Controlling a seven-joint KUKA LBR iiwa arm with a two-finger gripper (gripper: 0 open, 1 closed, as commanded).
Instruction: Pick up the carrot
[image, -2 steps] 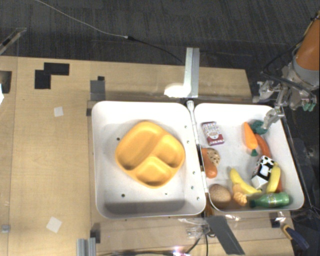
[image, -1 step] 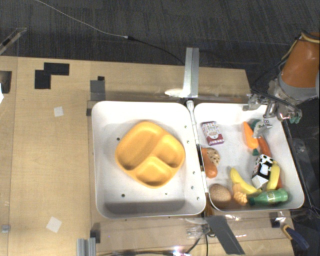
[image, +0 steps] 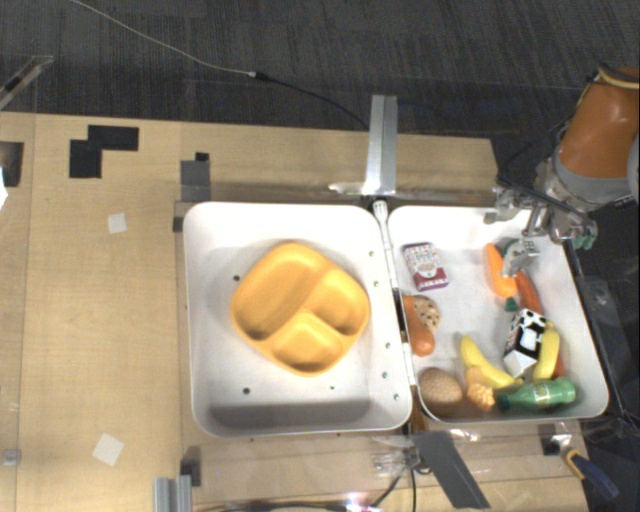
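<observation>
Camera view: the pincer (image: 520, 252) hangs low over the right bin (image: 592, 345), at its far right corner; whether it is released or clenched cannot be told. The carrot (image: 494, 270) lies just left of it, close to touching. Nearer the camera sit a banana (image: 481, 361) and green bottle (image: 540, 396). Far left, the yellow tray (image: 299, 305) fills the left bin (image: 205, 330).
</observation>
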